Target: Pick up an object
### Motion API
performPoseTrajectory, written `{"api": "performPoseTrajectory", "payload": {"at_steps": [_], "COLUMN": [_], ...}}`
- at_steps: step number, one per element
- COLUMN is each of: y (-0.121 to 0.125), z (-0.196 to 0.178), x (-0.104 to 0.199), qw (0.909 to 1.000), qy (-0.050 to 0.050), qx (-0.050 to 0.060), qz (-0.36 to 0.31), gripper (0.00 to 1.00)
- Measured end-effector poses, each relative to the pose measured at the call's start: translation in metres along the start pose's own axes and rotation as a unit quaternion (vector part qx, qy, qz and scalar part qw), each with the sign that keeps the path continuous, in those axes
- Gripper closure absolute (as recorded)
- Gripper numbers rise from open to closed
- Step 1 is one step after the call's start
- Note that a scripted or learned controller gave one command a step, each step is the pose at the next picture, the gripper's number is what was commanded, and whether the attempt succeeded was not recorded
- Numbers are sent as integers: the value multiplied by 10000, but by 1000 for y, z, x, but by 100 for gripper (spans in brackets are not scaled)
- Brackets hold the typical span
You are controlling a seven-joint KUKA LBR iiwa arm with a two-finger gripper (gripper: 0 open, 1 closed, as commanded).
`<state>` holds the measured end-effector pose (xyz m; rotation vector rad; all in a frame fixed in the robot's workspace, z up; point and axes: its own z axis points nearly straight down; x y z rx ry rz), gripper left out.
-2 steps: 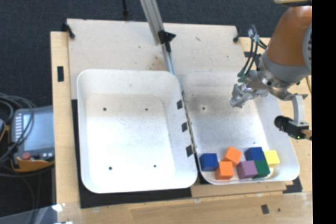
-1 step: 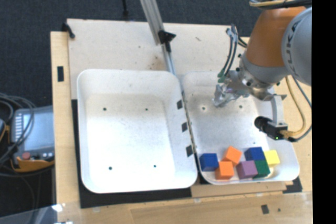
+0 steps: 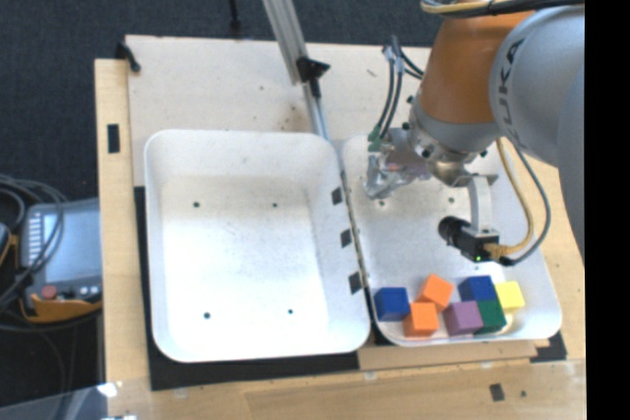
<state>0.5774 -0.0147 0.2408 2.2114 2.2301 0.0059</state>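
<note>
Several small coloured blocks lie huddled at the near end of the right bin (image 3: 433, 221): a blue block (image 3: 392, 302), two orange blocks (image 3: 437, 290) (image 3: 422, 318), a purple block (image 3: 463, 317), a green block (image 3: 491, 314), a second blue block (image 3: 477, 288) and a yellow block (image 3: 510, 295). My gripper (image 3: 379, 180) hangs over the far left part of the right bin, well away from the blocks, close to the wall between the bins. I see nothing between its fingers.
The left bin (image 3: 157, 211) sits beside the right one, with a shared wall (image 3: 346, 221) between them. A slanted metal pole (image 3: 281, 15) rises from the back of the bench. Cables loop off the wrist, with a black unit (image 3: 463, 236) hanging over the right bin.
</note>
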Motion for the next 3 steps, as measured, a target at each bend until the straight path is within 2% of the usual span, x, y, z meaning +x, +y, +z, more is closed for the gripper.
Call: {"api": "performPoseTrajectory", "payload": {"at_steps": [1, 2, 3], "y": [-5, 2, 2], "z": [-9, -9, -9], "x": [55, 113, 109], "qw": [10000, 10000, 10000], "qy": [0, -1, -14], "qx": [2, 9, 14], "qz": [0, 1, 22], "gripper": [100, 100, 0]}}
